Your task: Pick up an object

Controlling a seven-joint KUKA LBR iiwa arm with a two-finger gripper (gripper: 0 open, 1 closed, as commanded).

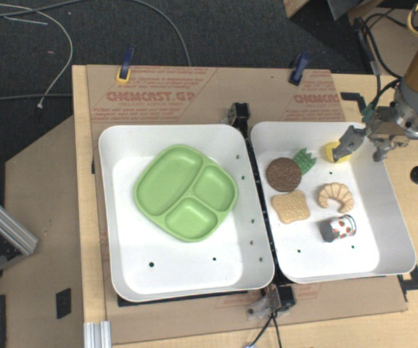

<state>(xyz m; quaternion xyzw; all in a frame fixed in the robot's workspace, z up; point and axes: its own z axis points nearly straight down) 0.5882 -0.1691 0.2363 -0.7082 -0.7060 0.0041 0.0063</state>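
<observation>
- Two shallow white bins sit side by side on a counter covered with brown cardboard, seen from above at a slant.
- The left bin holds a green divided plate with three compartments.
- The right bin holds the things that could be picked: a yellow piece near the far edge, a green leafy toy, a round brown patty, a tan square cracker, a croissant and a small can with red and white markings.
- The gripper reaches in from the right and is right at the yellow piece; a grey finger touches or overlaps it, but whether the fingers are spread or closed cannot be told, so no hold can be confirmed.
- Risk: the yellow piece lies close to the bin's far wall, so a finger may strike the rim, or nudge the piece aside instead of closing round it.
- Risk: the piece is small, so a slightly off-centre closing would likely pinch only one corner and let it slip on lifting.
- Risk: the green leafy toy and patty lie near, and a sweep towards them could knock them.
- Red printing on the cardboard behind the bins reads roughly "CHENCAST", repeated on the right; the letters after it are unclear.
- The can's markings are too small to read.
</observation>
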